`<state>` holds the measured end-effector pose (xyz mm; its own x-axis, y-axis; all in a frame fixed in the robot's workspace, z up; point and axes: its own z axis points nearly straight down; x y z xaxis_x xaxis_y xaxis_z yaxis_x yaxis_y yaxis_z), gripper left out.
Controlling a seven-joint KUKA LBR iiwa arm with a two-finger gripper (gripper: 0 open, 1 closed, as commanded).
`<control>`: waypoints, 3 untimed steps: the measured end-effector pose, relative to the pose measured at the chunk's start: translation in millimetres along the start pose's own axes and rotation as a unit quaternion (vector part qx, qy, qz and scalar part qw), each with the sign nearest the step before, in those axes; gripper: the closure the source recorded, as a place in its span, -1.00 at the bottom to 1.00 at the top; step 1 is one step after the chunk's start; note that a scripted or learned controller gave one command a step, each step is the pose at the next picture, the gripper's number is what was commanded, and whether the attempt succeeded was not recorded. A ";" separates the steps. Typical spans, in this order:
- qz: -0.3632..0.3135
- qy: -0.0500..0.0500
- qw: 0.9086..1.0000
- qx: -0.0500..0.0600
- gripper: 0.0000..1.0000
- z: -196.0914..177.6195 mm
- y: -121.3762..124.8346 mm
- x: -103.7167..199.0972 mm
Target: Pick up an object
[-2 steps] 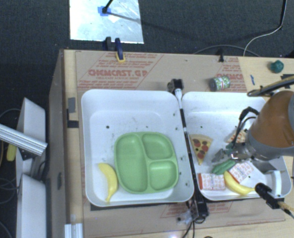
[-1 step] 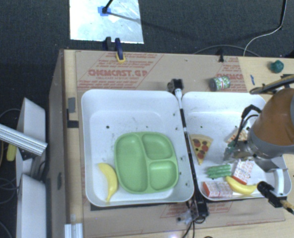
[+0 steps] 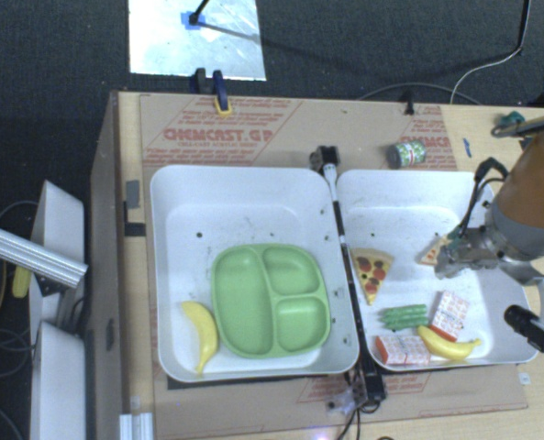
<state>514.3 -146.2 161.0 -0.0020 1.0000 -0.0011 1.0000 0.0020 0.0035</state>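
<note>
Just left of the jaws, a tan wedge [image 3: 428, 252].

- The arm [image 3: 533, 200] is running off the right edge, so most of its body is getting cut away.
- The gripper [image 3: 450, 262] is blurring into a grey lump; its fingers are too indistinct to read.
- It is covering part of an orange-tan piece [image 3: 429, 252] in the right bin [image 3: 409, 191].
- The printing on the small can [image 3: 406, 153] at the far side is staying too tiny to make out.
</note>
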 end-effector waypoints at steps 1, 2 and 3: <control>-0.001 0.001 1.000 0.000 1.00 -24.2 78.3 53.4; -0.002 0.001 1.000 0.001 1.00 -23.3 90.0 91.2; 0.000 0.000 1.000 0.001 1.00 -38.4 50.3 65.5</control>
<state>564.3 -80.6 199.5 -0.0018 1.0000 -0.0009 1.0000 0.0018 0.0015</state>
